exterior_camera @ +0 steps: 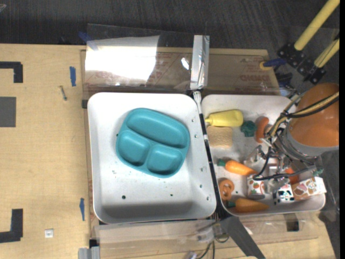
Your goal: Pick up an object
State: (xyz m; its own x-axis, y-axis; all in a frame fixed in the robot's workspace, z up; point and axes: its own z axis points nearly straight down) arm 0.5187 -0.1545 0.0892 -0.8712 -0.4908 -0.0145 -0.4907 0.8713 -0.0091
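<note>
While my arm hangs low over the right bin, I read this as the reach-and-grasp step, with nothing lifted yet. The gripper sits down among the clutter near the bin's right side, wrapped in cables, and I cannot tell its state from this slant. Candidate objects lie around it: a yellow bottle at the far end, an orange carrot just to its left, another carrot along the near wall, and small printed cartons beside the wrist. The left bin carries a teal divided plate, well apart. Next, I judge, I need a firm close on one piece and a straight lift clear of its neighbours.
</note>
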